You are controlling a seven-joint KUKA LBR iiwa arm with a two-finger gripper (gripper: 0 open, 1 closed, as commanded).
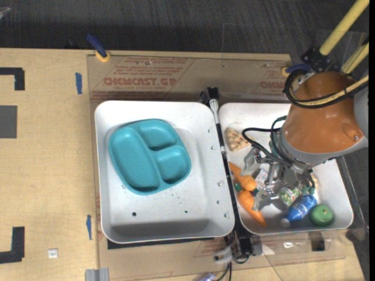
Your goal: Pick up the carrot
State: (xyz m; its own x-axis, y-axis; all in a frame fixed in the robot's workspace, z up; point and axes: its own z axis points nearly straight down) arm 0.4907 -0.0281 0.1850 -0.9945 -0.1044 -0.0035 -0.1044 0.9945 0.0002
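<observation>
Lying along the right bin's [345,206] near-left side, the carrot [249,199] points its orange body toward the front wall, with a blue bottle [299,208] and a green apple [321,215] beside it. The gripper [270,187] hangs just right of the carrot; whether it is open or closed cannot be told. Farther left, a teal divided plate [149,154] rests in the left bin [111,215].

Carrot [251,206] orange. Divided plate [149,155] teal. Bins [111,209] white. Apple [321,215] green. Bottle [299,209] blue. Bench [47,157] tan. Arm band [322,119] orange.
</observation>
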